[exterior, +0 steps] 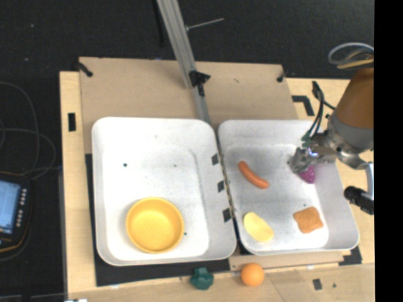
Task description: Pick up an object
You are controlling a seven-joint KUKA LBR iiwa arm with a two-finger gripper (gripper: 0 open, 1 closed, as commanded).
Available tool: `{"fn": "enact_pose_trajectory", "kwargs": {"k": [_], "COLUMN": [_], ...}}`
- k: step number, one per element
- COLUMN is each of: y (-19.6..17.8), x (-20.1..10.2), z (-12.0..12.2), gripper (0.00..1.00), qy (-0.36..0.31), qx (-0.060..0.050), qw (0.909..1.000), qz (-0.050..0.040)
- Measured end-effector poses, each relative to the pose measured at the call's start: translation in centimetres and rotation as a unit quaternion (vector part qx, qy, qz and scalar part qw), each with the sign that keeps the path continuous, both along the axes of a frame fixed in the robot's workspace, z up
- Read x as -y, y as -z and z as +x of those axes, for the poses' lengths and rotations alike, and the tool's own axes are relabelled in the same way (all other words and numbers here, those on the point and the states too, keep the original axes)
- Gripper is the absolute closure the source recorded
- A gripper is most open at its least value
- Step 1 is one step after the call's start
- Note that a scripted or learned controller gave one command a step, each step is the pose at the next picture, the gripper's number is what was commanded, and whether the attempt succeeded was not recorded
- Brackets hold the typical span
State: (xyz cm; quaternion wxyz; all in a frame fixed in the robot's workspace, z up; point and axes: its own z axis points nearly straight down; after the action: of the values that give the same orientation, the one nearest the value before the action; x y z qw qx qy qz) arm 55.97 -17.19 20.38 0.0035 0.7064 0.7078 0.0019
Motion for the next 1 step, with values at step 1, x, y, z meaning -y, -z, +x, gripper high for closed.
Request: {"fn": "enact_pose_trajectory", "kwargs": {"k": [1], "y": [-4.48], "x": [0.56], "z": [0.07], "gripper": [1.00], "qy": [0.000], "qx": [0.000], "qw": [1.0000], "qz": [-0.0003]}}
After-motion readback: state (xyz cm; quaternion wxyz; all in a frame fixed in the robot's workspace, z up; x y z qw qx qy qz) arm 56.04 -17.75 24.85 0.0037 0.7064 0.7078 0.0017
